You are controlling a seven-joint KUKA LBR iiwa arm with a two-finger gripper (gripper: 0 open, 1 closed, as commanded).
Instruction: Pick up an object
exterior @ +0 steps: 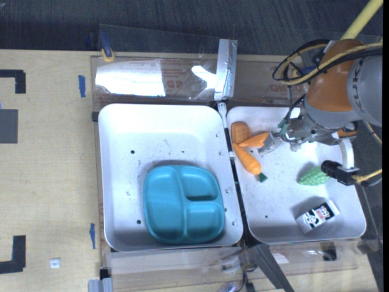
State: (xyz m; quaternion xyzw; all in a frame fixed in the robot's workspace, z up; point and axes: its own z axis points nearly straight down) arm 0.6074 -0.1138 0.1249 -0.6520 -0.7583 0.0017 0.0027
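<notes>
In the right bin (340,224) my gripper (273,143) hangs over the upper left part, reaching in from the right. Its tip meets the right end of an orange wedge-shaped piece (253,140). Just left of that piece lies a short orange cylinder (239,129). Below them a toy carrot (248,159) with a green tip lies slanted along the bin's left wall. A green ridged toy (313,176) rests to the right under the arm. A black and white box (317,215) lies near the bin's front right corner.
The left bin (121,132) holds a blue divided plate (182,204) at its front. A black cable connector (337,171) hangs beside the green toy. Clear plastic and a metal bracket (226,69) stand behind the bins. Bare bin floor lies between the carrot and the box.
</notes>
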